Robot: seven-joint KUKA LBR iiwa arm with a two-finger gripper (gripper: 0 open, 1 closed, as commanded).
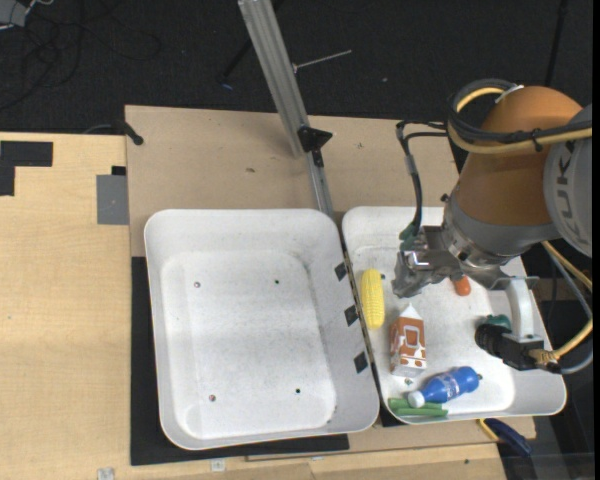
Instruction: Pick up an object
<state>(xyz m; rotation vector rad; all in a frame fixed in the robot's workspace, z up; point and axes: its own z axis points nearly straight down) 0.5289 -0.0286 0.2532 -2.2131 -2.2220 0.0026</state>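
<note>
Claw (412, 274) above right bin (540, 393), grip unclear, corn cob (372, 298) just left, carton (409, 340) below.

Even overhead light falls on the scene; the left white bin (242, 328) is bright, nearly glaring. The background beyond the table (210, 158) sinks into darkness. Soft shadow lies under the arm (515, 183). Focus is slightly soft throughout.

Grey arm (520, 193) with orange band reaching in from the right, tool (412, 273) pointed downward
</note>
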